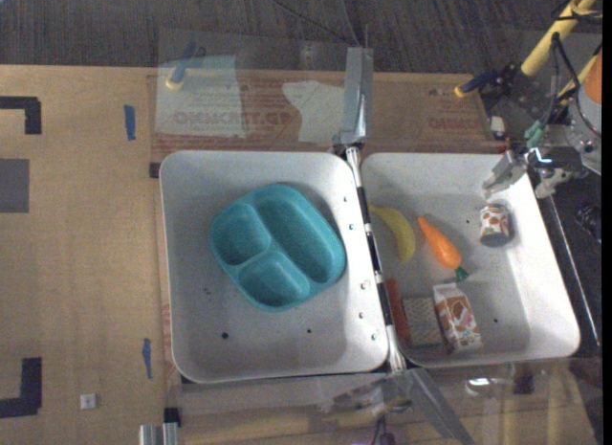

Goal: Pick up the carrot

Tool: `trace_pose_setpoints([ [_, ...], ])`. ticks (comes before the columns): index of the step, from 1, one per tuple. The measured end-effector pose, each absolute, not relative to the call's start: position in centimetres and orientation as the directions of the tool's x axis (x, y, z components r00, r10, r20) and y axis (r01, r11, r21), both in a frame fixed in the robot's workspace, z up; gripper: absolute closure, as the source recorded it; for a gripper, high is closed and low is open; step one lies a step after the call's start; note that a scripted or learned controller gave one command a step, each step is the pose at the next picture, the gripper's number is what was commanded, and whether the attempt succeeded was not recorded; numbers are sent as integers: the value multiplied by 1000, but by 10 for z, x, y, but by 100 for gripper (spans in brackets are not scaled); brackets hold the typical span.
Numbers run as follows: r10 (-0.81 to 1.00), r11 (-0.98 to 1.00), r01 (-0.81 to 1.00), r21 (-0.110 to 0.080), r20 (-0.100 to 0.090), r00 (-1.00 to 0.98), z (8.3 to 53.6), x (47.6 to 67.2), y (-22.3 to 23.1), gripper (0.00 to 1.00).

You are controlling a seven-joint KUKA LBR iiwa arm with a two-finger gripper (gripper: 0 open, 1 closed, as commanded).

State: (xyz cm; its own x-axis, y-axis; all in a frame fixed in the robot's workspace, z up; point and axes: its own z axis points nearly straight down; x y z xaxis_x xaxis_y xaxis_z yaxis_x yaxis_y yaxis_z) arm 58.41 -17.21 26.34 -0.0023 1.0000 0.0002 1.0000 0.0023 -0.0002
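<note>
The carrot (440, 243) is orange with a small green tip at its near end. It lies at a slant in the middle of the right bin (545, 290). My gripper (523, 172) hangs over the bin's far right corner, above and to the right of the carrot and well apart from it. Its fingers (501, 174) stand spread, with nothing between them.
A yellow banana (397, 232) lies just left of the carrot. A small printed can (494, 224) stands to its right, under the gripper. A juice carton (456, 317) and a flat brown packet (419, 320) sit at the bin's near side. A teal divided plate (277, 244) fills the left bin (191, 328).
</note>
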Motion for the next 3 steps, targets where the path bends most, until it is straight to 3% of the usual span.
trace_pose_setpoints([
  [1, 993, -119, 993, 4, -2, 119, 311, 614, -142, 0],
  [2, 876, -482, 876, -5, 0, 482, 159, 577, -120, 0],
  [3, 923, -384, 923, -4, 0, 384, 185, 565, -87, 0],
])
